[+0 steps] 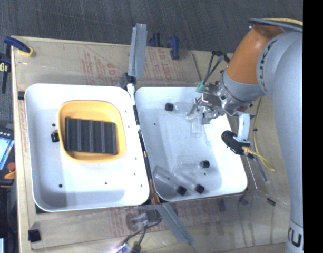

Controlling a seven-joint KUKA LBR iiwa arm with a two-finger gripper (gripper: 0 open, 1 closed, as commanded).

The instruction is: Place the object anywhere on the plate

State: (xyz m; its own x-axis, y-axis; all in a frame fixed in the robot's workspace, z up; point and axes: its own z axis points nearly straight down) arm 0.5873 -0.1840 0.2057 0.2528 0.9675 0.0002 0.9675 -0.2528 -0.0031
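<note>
Bench with 2 shallow white bins side by side. Left bin [35, 141]: yellow plate [93, 107] set near its middle, carrying a dark ribbed block [91, 136] that covers most of the plate's floor; small black piece [55, 137] just beside the plate's left edge. Right bin [161, 141]: several clear objects with black caps, all well apart from the plate and separated from it by the 2 bin walls. 1 black cap [169, 107] near the bin's upper left; 1 capped vial [202, 164] lower right of centre; a clear bottle [165, 180] lying on its side at the lower left corner, with 2 more black caps [180, 190] just beside it along the bottom wall. Gripper [203, 107] low over the upper right part of the right bin, reached in from the right on the grey arm with its orange band [248, 51]. Faint clear shape [195, 125] directly below the gripper, too indistinct to identify or to judge as touching. Gripper state: cannot tell, whether wide, narrow or holding. Blue clamps [174, 46] on the bench's far edge.
</note>
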